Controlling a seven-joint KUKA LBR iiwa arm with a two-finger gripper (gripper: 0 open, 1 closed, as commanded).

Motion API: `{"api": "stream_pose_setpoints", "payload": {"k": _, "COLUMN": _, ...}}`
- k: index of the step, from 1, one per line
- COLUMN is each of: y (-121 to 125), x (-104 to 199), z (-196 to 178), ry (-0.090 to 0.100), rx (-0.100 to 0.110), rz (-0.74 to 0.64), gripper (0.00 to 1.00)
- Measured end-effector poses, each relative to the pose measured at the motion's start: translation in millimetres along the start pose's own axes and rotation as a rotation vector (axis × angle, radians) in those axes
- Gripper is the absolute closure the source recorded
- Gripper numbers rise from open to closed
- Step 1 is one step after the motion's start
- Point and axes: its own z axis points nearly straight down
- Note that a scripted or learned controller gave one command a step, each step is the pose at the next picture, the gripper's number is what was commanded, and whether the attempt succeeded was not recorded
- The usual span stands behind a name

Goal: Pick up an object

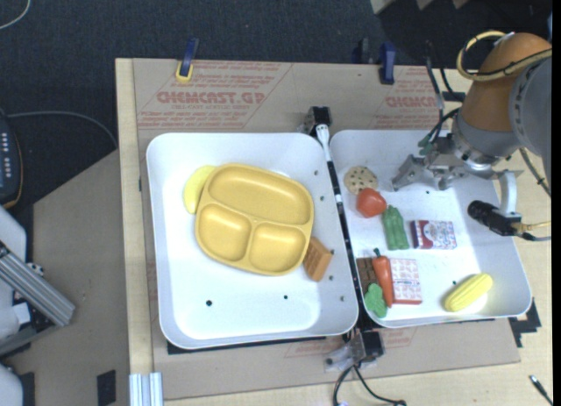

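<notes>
The gripper (pixel 423 170) hangs over the top of the right bin (pixel 517 273), fingers spread wide with nothing between them. Just off to its left sit a cookie (pixel 359 176) and a tomato (pixel 371 203) – further down there's a green pickle (pixel 395 228), a carrot (pixel 382 273) and corn (pixel 467 292). The left bin (pixel 166 220) has a yellow tray (pixel 254 218).

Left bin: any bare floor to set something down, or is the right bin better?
Left bin has the most room: bare floor along its near edge, below the yellow divided plate and brown block. In the right bin, a bare patch lies between the red-and-white packet and the corn. Its left side is crowded: cookie, tomato, green pickle, carrot.
</notes>
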Motion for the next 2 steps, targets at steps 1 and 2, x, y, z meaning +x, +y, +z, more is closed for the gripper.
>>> {"api": "stream_pose_setpoints", "payload": {"k": 1, "y": 2, "x": -1, "z": -15, "ry": -0.003, "rx": -0.009, "rz": 0.0, "gripper": 1.0}}
{"api": "stream_pose_setpoints", "payload": {"k": 2, "y": -1, "x": -3, "z": -79, "ry": -0.005, "rx": -0.016, "rz": 0.002, "gripper": 1.0}}
